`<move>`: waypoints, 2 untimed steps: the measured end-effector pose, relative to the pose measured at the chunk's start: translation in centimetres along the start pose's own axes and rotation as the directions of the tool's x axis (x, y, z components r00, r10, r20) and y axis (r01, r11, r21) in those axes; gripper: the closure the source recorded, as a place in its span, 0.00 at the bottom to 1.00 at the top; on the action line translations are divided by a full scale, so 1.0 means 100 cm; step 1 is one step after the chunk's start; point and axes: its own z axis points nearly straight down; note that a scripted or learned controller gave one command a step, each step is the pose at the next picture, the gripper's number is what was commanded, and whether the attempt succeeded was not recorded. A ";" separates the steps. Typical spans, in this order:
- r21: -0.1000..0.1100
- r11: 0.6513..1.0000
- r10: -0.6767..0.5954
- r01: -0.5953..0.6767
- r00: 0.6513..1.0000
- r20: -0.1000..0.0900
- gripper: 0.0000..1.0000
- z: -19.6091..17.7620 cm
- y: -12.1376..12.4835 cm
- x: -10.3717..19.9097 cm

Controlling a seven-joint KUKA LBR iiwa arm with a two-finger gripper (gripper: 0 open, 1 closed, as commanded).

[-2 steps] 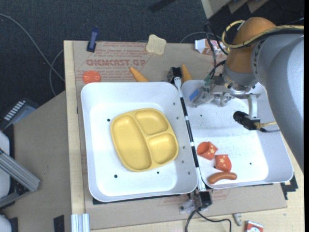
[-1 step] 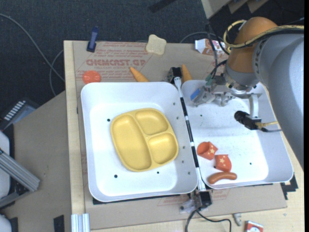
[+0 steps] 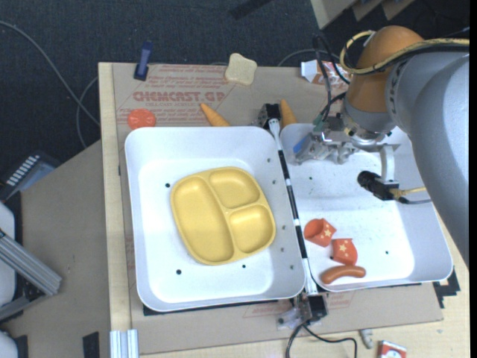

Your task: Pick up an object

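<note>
Objects for picking, right white bin point(image 3: 417, 263): one red chunky toy piece point(image 3: 320, 231), one smaller red block with a pale mark point(image 3: 343, 250) just beside it, one orange-brown sausage-shaped toy point(image 3: 343, 274) near the front wall, all three lying loose on the bin floor. Status: none lifted; pick not yet made, as I judge it. My gripper point(image 3: 328, 149) sits low at the far left corner of this bin, well apart from the three pieces; whether it is open or closed I cannot tell, and nothing visible is held. Left white bin point(image 3: 149, 274): one yellow three-compartment plastic tray point(image 3: 222, 214). Bench beyond the bins: orange carrot-shaped toy point(image 3: 214, 115), pale bread-slice toy point(image 3: 241, 68), red round cap point(image 3: 140, 118). Obstructions: a black cabled fitting point(image 3: 376, 184) between my gripper and the pieces.
</note>
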 end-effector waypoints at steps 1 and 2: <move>-0.002 1.000 -0.001 0.001 1.000 0.002 1.00 -0.010 0.000 0.000; 0.000 1.000 -0.001 0.001 1.000 0.002 0.00 -0.010 0.000 0.000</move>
